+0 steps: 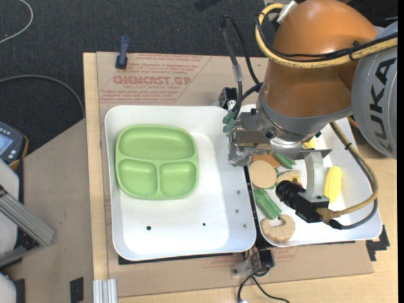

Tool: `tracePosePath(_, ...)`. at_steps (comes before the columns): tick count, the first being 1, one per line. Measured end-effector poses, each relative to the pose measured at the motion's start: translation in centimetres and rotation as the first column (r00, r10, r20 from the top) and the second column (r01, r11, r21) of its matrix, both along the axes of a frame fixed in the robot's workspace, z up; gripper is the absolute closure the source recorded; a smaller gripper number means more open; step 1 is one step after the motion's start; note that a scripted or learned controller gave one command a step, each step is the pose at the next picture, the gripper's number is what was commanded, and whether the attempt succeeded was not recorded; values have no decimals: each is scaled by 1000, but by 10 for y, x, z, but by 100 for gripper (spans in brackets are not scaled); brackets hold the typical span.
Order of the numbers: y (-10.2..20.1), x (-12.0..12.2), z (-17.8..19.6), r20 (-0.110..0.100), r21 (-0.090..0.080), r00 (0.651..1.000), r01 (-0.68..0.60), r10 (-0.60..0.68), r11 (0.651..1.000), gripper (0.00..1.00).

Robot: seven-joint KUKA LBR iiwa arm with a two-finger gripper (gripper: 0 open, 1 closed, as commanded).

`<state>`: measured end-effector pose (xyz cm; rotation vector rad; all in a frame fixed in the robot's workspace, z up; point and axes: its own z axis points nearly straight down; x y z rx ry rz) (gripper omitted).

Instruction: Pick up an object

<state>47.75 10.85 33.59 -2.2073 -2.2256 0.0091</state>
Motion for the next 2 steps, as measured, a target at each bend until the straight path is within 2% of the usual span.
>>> tracePosePath(1,100,1,63,17,6,1000,-5,4,1000,100)
tracePosePath(2,60,4,-51,-4,-6,1000,13,-13,1000,100)
